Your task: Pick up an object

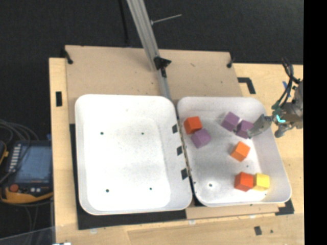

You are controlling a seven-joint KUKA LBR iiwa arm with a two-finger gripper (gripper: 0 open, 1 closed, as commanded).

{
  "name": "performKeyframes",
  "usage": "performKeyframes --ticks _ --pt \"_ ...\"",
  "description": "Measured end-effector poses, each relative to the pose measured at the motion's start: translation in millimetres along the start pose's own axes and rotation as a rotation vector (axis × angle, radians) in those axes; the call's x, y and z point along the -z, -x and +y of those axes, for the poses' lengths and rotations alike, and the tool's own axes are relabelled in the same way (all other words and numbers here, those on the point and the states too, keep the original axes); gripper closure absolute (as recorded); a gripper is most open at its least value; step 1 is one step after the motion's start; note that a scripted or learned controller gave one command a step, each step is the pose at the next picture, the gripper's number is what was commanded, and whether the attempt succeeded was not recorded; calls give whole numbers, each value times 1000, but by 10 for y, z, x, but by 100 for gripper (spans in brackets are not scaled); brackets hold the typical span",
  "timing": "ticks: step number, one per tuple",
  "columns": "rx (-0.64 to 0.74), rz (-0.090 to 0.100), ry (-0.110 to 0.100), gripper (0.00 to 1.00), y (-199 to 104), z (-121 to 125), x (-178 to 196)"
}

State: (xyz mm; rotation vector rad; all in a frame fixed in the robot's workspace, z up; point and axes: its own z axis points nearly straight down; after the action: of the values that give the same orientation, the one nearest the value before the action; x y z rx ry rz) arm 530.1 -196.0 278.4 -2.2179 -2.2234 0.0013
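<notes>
Gripper [269, 127] at the three o'clock edge of the right bin [271, 182], fingers spread wide and holding nothing, one fingertip touching a purple block [245, 128]. Inside that bin: a second purple block [231, 120] at twelve o'clock, orange cube [192, 124] and purple cube [201, 137] at ten, orange block [240, 150] central, red block [244, 181] touching a yellow block [262, 181] at five. Left bin [87, 152] beside it.

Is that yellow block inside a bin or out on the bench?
Inside. The yellow block sits on the right bin's white floor, touching a red-orange block.
</notes>
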Motion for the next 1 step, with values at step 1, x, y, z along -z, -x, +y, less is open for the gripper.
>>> performKeyframes --ticks 1 --pt "0 0 4 0 -2 7 15"
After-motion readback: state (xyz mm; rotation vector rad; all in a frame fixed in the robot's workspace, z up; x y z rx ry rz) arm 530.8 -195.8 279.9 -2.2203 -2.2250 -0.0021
